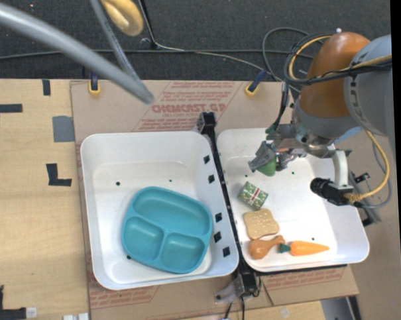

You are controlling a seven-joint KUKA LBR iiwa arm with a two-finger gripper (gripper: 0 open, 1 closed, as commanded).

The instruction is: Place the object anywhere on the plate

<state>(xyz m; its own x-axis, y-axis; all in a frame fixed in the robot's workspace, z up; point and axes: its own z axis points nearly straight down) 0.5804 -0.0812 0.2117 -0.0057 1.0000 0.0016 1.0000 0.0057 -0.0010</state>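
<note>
Left bin [94, 154]: white, shallow, set on a cardboard-covered surface [178, 104]. Contents: one teal plate [166, 229] with three compartments, lying toward the bin's 6 o'clock side. Bare white floor shows on the plate's 12 o'clock and 9 o'clock sides; its 3 o'clock rim sits near the divider between the bins.

Right bin [350, 249]: white, shallow, touching the left bin along a black-clipped seam. Contents, from 12 to 6 o'clock: a green object [268, 165], a green patterned block [253, 195], a toast slice [260, 224], a drumstick [264, 247], a carrot [307, 248]. The drumstick and carrot lie close to the 6 o'clock wall. Open floor lies at 3 o'clock of the block and toast.

Tool [270, 158]: at the bin's 12 o'clock area, near the divider, its fingers pinching the green object. Whether the object rests on the floor or is raised off it, I cannot tell.
</note>
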